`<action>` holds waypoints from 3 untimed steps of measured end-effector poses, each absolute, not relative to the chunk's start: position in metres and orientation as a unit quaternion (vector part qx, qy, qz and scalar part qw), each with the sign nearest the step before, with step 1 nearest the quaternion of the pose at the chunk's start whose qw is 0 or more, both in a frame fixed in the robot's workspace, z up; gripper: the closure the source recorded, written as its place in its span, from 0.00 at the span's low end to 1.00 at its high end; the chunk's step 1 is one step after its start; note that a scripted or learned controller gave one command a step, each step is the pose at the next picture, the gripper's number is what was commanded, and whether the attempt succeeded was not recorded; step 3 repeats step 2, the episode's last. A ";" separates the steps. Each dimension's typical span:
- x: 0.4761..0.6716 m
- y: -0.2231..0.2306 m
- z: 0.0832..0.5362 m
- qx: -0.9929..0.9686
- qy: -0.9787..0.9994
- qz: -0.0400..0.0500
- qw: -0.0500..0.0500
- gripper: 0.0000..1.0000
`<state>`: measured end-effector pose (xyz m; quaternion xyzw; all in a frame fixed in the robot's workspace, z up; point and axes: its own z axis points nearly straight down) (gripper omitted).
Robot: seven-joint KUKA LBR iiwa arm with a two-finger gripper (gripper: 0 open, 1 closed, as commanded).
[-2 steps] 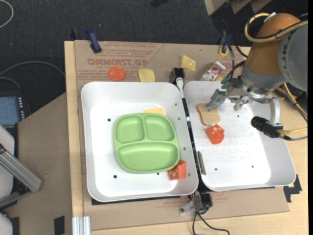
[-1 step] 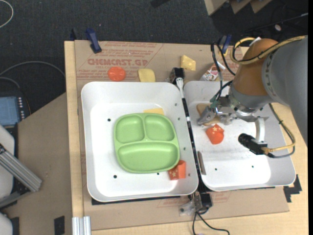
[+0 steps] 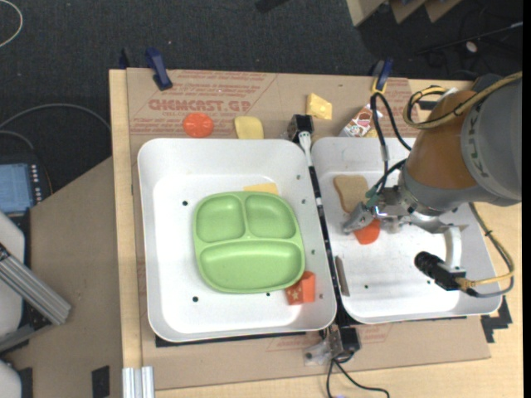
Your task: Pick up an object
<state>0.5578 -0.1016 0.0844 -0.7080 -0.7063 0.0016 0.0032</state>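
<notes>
Nearest, at the front of the left bin (image 3: 158, 247), a small orange block (image 3: 303, 288), touching the front-right edge of a green divided plate (image 3: 247, 243). Plate flat in the middle of that bin, three compartments, nothing visible inside any of them. Just behind the plate's far rim, a pale yellow flat piece (image 3: 261, 189), partly hidden by the plate. To the right, rim against rim, the right bin (image 3: 398, 301), bare white floor along its front. Further in, toward that bin's left half, a red-orange piece (image 3: 367, 234) on the floor, directly under the gripper (image 3: 363, 219); touching it or just short of it, impossible to say. Gripper state unreadable from this angle too: open, closed or clamped on the piece, cannot tell. Grey arm (image 3: 448, 160) with its orange band stretched in from the right above the same bin. Just beyond the gripper, a tan flat piece (image 3: 350, 191) on the bin floor toward the far-left corner, apart from the red-orange piece. Beyond both bins, on the brown cardboard sheet (image 3: 133, 98) printed CHEMCAST, a loose row of small things: an orange round thing (image 3: 197, 124), a yellow lump (image 3: 248, 128) just to its right, a small black fitting (image 3: 300, 127) at the join of the two bins, a red-and-white packet (image 3: 358, 124). Slightly further back, a yellow wedge (image 3: 319, 106). Farthest, on the sheet's back edge, a blue clamp (image 3: 158, 67) at the left and a second blue clamp (image 3: 382, 73) at the right.
</notes>
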 end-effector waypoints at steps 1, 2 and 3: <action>0.561 -0.102 0.095 -0.708 -0.706 0.000 0.000 1.00; 0.587 -0.037 0.191 -0.704 -0.710 -0.004 -0.004 1.00; 0.587 -0.037 0.191 -0.704 -0.710 -0.004 -0.004 1.00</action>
